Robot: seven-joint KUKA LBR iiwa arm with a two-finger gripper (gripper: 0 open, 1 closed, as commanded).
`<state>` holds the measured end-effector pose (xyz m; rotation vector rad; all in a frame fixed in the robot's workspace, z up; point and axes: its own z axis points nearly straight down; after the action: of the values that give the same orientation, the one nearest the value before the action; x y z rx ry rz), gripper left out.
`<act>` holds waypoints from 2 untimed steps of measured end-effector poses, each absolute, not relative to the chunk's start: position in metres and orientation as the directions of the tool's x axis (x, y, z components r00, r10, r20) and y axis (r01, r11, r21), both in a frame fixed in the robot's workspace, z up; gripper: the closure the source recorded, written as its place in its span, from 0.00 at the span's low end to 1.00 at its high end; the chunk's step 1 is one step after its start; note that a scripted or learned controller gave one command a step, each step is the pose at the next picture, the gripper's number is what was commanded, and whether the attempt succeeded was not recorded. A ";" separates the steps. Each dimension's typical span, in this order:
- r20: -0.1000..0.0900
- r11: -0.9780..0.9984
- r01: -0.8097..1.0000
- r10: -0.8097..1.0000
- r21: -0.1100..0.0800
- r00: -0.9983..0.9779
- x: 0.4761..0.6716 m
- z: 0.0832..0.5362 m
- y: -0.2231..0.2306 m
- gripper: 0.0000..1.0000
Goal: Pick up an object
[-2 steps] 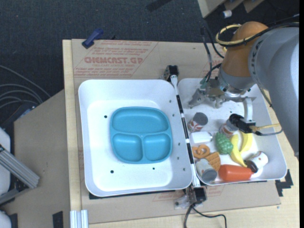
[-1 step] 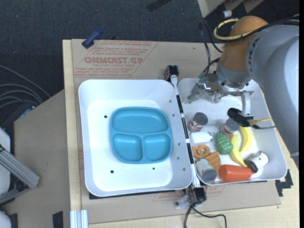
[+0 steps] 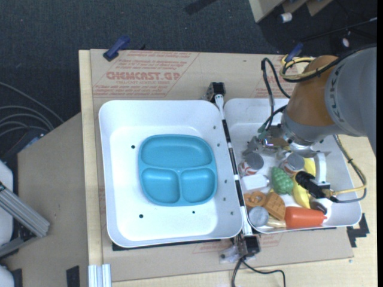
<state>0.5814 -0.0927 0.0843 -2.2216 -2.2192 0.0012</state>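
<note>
My gripper (image 3: 267, 143) reaches down into the right bin (image 3: 251, 113), its metal fingers hanging above a pile of toy food. Just below it lies a grey round lid (image 3: 254, 161). A green leafy toy (image 3: 282, 180) sits in the bin's middle, with a yellow banana (image 3: 301, 191) to its right. An orange carrot (image 3: 305, 217) lies along the front wall, beside a brown waffle piece (image 3: 274, 204) and a pretzel (image 3: 254, 198). I see nothing held between the fingers, and the wrist hides the bin's rear right part.
The left bin (image 3: 119, 124) holds a blue three-compartment plate (image 3: 178, 168). A black divider clip (image 3: 216, 91) sits between the bins at the back. Cables (image 3: 272, 79) loop off the arm over the right bin. A blue object (image 3: 115, 48) lies at the bench's far left corner.
</note>
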 end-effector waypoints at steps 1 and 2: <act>0.000 0.000 1.000 1.000 0.001 0.000 0.648 0.085 -0.094 0.00; 0.001 -0.001 1.000 1.000 -0.002 0.001 0.578 0.084 -0.092 0.00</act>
<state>0.5779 -0.0922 0.0842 -2.2206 -2.2193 0.0016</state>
